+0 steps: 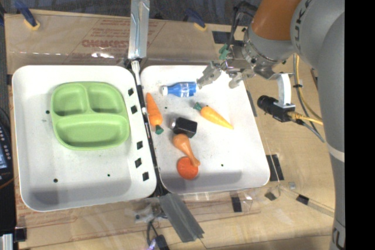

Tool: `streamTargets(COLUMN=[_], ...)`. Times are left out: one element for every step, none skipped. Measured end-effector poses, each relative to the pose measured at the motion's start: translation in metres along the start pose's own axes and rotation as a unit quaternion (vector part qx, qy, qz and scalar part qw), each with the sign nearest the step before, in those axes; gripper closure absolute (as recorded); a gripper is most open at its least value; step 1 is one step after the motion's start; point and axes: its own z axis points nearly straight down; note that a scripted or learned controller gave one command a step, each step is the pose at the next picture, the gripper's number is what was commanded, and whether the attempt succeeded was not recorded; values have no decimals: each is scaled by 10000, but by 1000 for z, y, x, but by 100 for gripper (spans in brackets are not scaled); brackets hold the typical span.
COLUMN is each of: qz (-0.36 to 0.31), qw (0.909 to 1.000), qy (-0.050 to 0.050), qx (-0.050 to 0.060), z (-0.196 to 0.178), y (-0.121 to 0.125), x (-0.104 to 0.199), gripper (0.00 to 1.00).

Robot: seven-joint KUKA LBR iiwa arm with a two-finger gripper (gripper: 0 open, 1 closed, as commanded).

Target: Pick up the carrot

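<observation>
Carrot [154, 112] hugging bin wall, tool [221, 76] spread — above bottle [179, 89]

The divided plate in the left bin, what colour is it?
Light green; the plate shows clearly in the camera view.

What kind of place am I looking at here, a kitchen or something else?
Probably a robot lab test bench, not a kitchen. A grey arm with a gripper reaches over two white bins, the food looks like toys, such as a carrot, and the bench is clamped and taped.
</observation>
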Motion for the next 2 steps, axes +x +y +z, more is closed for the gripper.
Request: streamTargets(qz=[-825,-826], qw=[9966,9966], qy=[3,0], qx=[4,-5], z=[86,85], y=[-9,-9], x=[-32,-32], gripper=[0,0])
